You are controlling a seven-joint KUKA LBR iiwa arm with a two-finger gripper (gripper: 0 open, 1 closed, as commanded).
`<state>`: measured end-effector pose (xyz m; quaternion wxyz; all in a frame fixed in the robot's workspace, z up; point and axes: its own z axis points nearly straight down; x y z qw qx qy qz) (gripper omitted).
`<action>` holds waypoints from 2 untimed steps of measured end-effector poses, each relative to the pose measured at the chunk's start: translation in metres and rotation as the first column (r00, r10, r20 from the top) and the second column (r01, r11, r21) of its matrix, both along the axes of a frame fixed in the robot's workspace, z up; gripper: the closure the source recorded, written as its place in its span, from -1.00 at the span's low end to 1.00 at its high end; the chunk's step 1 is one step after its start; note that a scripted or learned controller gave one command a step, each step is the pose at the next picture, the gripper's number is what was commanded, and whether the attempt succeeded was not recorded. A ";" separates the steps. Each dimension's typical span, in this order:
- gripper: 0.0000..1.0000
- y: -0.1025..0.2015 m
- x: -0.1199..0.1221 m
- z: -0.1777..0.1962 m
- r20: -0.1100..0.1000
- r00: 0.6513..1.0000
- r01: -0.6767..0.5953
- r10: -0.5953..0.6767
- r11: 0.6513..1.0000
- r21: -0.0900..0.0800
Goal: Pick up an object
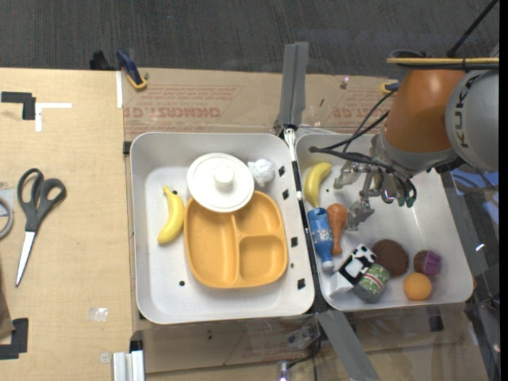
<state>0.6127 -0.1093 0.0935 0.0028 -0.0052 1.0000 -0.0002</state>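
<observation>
Two bananas: one point(170, 216) in the left bin point(143, 236) beside the single orange divided tray point(236, 248), one point(316, 182) at the far left of the right bin point(452, 236). The hand point(363, 206) hangs over the right bin, just right of the drumstick toy point(337, 225); whether its fingers are apart I cannot tell.

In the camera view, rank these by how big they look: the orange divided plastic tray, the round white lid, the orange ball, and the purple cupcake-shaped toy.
1. Orange divided plastic tray, largest by far.
2. Round white lid.
3. Orange ball and purple cupcake-shaped toy: too alike in size to rank.
</observation>
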 end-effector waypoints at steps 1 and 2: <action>-1.00 -0.015 -0.091 -0.001 -0.003 0.999 -0.051 0.051 0.999 0.000; -1.00 0.003 -0.019 0.003 0.001 0.997 0.077 -0.077 0.997 0.000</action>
